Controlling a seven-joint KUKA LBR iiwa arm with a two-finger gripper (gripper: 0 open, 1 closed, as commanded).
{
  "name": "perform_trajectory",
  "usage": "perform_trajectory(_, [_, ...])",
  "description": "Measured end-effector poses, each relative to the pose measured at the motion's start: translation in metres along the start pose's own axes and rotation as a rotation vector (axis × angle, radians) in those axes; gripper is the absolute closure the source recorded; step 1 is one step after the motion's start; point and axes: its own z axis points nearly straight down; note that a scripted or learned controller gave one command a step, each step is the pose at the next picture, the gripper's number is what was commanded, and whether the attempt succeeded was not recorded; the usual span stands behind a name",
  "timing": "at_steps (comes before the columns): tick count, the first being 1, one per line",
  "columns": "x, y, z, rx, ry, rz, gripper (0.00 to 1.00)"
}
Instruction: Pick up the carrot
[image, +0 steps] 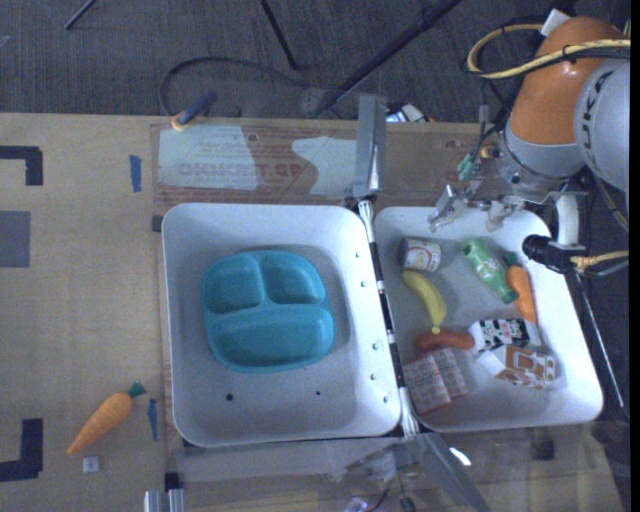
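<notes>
An orange carrot (524, 293) lies in the right bin (585, 385), near its right wall, just right of a green bottle (487, 266). A second carrot (100, 421) with a green top lies on the bench outside the bins, at the lower left. My gripper (477, 208) hangs over the far edge of the right bin, up and to the left of the bin's carrot. It is open, and nothing is between its fingers.
The right bin also holds a small can (422, 254), a banana (427, 297), a red sausage (444, 340), a cow-patterned carton (498, 333) and two small boxes (436, 380). A teal divided plate (268, 309) sits in the left bin (190, 240).
</notes>
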Motion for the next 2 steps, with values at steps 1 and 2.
perform_trajectory(1, [-0.082, -0.015, 0.037, 0.001, -0.001, 0.064, 0.00])
perform_trajectory(2, [-0.024, 0.008, -0.142, -0.004, -0.003, 0.241, 0.00])
